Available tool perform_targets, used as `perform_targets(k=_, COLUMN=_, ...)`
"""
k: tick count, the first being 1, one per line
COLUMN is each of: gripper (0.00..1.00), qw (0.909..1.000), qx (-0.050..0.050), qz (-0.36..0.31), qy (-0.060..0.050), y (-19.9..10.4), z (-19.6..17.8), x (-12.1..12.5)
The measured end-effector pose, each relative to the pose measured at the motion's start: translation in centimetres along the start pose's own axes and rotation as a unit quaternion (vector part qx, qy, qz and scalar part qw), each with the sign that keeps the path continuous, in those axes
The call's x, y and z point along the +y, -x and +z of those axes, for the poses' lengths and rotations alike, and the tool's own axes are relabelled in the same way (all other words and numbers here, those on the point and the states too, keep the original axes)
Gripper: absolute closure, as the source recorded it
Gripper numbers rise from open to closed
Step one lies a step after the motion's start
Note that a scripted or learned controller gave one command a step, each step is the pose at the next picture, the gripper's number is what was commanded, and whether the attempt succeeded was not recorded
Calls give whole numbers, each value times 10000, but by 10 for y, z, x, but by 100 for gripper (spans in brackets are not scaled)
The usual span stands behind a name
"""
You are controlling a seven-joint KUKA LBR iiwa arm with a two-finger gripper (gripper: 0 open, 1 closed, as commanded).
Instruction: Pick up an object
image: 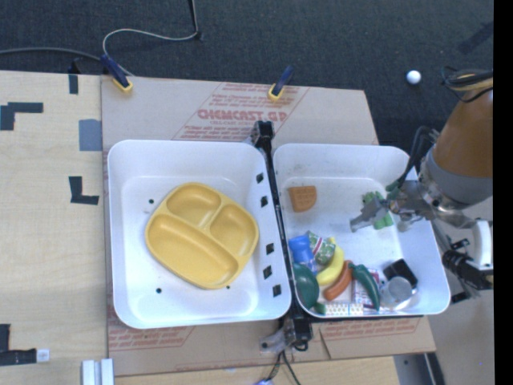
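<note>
Lying under both bins, a brown cardboard sheet (232, 112) is showing red printed lettering near its far edge; the print is too blurred to read with certainty. Two shallow white bins are sitting side by side on it: the left bin (128, 215) is carrying one yellow plastic divided plate (202, 234) with three compartments near its middle. The right bin (353, 163) is holding one tan square toast-like piece (302, 198) close to its left wall, and a cluster along its near edge: a blue bottle-like item (300, 249), a yellow banana (331, 269), a red sausage (338, 283), a dark green vegetable (305, 284), and a black-and-silver object (397, 281) toward the near right corner. Hovering above the right bin's right half, the grey two-finger gripper (375, 212) is spreading its fingers apart, gripping nothing.
</note>
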State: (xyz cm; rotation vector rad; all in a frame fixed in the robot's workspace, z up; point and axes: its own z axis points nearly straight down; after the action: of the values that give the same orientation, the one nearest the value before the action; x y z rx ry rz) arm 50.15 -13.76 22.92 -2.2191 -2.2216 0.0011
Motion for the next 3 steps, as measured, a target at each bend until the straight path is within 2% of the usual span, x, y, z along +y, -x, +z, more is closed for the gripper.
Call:
perform_targets(k=1, gripper=0, qw=10000, qx=0, qz=1, qy=-19, y=35, z=111, x=109)
perform_targets(k=2, gripper=0, qw=10000, qx=-16, qz=-6, qy=36, y=61, z=142, x=139)
perform_targets(k=3, gripper=0, qw=10000, qx=-9, qz=-2, qy=19, y=19, z=143, x=111)
